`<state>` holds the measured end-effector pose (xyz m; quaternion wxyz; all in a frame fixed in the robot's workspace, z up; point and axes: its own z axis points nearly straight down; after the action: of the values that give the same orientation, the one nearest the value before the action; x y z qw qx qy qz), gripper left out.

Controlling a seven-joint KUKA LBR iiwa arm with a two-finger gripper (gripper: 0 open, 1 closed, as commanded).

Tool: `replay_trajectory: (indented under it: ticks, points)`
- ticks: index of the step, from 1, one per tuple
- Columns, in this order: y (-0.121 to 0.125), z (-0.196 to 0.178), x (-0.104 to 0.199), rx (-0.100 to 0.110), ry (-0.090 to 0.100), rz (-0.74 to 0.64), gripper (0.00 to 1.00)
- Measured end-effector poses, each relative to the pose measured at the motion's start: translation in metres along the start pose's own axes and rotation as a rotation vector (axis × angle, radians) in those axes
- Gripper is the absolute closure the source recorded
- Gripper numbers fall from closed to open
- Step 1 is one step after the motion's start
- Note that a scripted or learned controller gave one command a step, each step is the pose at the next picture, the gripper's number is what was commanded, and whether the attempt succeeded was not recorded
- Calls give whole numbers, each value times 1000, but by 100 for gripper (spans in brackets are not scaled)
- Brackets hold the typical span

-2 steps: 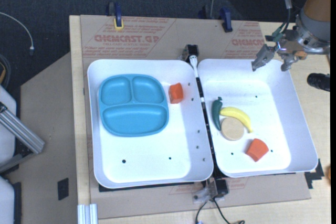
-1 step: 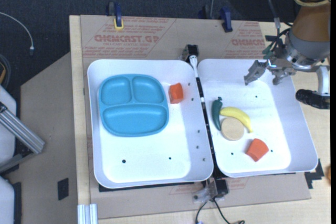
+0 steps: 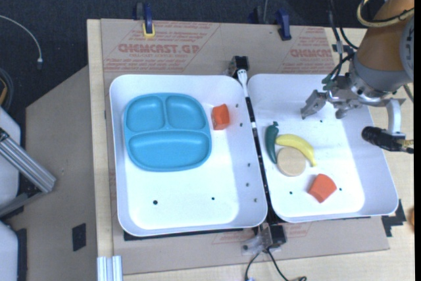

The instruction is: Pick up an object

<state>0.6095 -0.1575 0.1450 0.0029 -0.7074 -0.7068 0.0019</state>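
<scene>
1. Gripper (image 3: pixel 327 105) hangs spread, pinching nothing, over your right bin's (image 3: pixel 375 204) far end.
2. Banana (image 3: pixel 297 146) lies nearer you, leftward; its long axis runs diagonally.

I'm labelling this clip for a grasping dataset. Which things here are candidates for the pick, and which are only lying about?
Candidates for the pick, right bin:
yellow toy banana
green toy pepper
round tan disc
orange-red block

Lying about:
blue three-compartment plastic plate, left bin
small orange block beside it
blue clamps on the board's far edge
</scene>
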Motion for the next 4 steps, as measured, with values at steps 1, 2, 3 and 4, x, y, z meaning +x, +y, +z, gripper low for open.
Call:
replay_trajectory:
  ticks: [1, 2, 3, 4]
  points:
    - [-3, 62, 6, -1, 1, -1, 0]
    - [-2, 47, 5, -8, -2, -1, 100]
    - [2, 4, 4, -13, -4, -2, 100]
    - [8, -44, 11, -14, -4, -3, 100]
